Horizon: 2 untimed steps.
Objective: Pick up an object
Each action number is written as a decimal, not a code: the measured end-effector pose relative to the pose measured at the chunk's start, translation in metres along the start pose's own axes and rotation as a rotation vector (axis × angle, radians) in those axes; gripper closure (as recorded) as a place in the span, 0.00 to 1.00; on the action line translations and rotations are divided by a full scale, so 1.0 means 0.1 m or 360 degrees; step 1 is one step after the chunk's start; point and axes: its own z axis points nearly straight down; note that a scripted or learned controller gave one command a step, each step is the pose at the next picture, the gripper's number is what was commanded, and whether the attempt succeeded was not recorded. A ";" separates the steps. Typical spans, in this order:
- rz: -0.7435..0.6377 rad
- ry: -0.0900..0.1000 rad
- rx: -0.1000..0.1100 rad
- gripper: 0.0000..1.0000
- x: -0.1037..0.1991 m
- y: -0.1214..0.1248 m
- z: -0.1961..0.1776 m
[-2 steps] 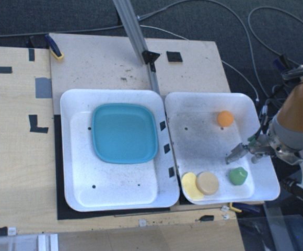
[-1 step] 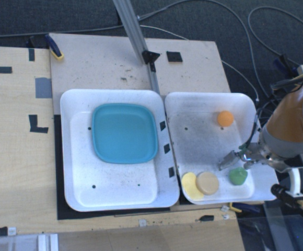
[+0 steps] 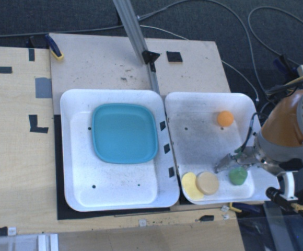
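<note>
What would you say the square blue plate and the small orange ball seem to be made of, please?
The square blue plate looks like matte plastic: uniform colour, soft rounded rim. The small orange ball looks smooth, possibly plastic or foam; too small to tell.

I work in a robotics lab: my pale wooden surface (image 3: pixel 15 156) carries strips of dark tape (image 3: pixel 35 123), two shallow white plastic bins (image 3: pixel 73 140) sit at centre, and loose black cables (image 3: pixel 245 30) trail across dark carpet (image 3: pixel 36 9) toward one o'clock.

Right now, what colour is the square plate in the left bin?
Light blue; the square plate shows clearly in the camera view.
</note>
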 end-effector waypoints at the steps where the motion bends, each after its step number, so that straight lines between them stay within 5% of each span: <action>1: 0.0000 -0.0002 -0.0006 1.00 -0.01 0.01 -0.12; 2: -0.0001 0.0000 -0.0005 1.00 0.03 -0.04 -0.70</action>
